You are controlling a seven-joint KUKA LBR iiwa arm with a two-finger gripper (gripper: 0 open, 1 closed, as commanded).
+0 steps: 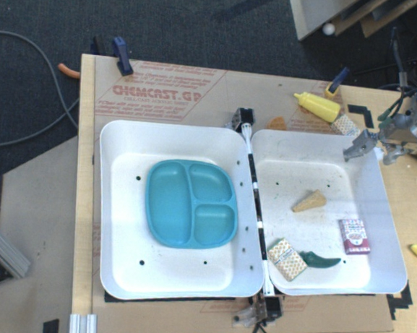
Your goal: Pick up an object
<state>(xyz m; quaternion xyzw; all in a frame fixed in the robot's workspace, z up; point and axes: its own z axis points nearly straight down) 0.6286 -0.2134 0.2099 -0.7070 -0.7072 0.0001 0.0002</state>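
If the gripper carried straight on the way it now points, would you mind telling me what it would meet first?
The gripper points down-left over the right bin's far corner. It would probably reach bare bin floor first, with the tan wedge next along; depth is unclear.

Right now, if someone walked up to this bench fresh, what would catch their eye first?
Probably the teal divided plate, alone in the middle of the left bin. Next, the small clutter in the right bin: a tan wedge, a pink packet, a checkered block touching a green pepper. The gripper hovers at that bin's far right corner.
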